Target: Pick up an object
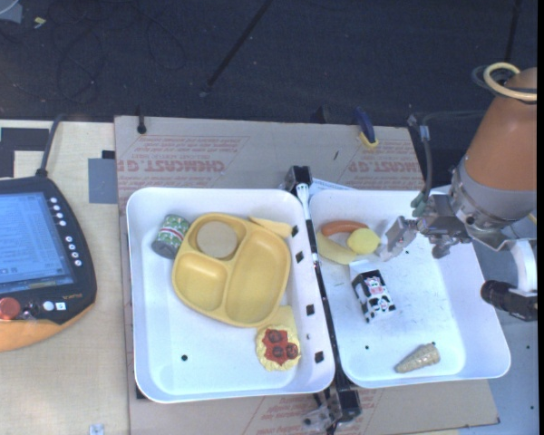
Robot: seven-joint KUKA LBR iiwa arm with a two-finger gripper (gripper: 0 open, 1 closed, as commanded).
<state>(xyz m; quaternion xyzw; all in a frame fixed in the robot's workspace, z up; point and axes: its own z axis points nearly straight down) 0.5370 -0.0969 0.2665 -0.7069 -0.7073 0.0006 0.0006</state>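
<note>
The gripper (401,239) hangs over the right bin (490,352), its fingers spread apart with nothing between them, just right of the yellow lemon (364,240). Taking that lemon as the landmark: an orange hot dog (342,228) touches its upper left side, and a yellow banana (337,254) lies just below and left of it. A black-and-white cow-patterned carton (373,296) sits below it, near. An ice cream cone (418,358) lies well below and right. Left of the lemon, in the left bin (208,370), rest a yellow divided plate (245,279), a green can (171,234) and a small pizza (278,346).
</note>
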